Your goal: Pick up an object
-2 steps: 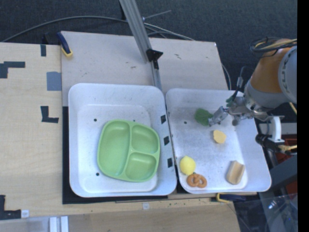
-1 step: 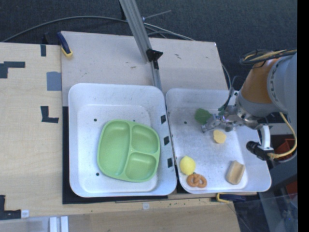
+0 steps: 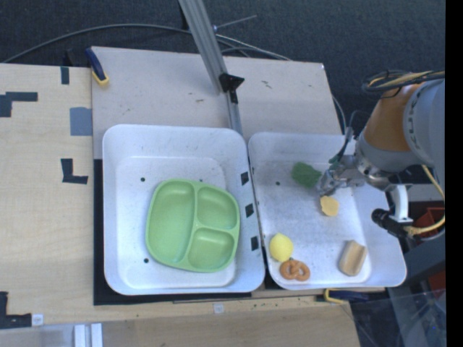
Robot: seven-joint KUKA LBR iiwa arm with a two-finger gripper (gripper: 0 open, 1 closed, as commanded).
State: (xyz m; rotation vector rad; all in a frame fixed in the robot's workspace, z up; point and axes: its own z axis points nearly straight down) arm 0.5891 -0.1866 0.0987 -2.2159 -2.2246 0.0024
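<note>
Claw (image 3: 329, 184) state unclear, fingertips blurred between green piece (image 3: 307, 173) and yellow chip (image 3: 329, 207) in right bin (image 3: 383, 270).

Gripper (image 3: 331, 183) is crowding the right bin (image 3: 289, 212) between green piece (image 3: 307, 173) and yellow chip (image 3: 329, 207), lemon (image 3: 281, 248), pretzel (image 3: 295, 270) and bread (image 3: 352, 257) are blocking its near edge, leaving open floor mid-bin.
</note>
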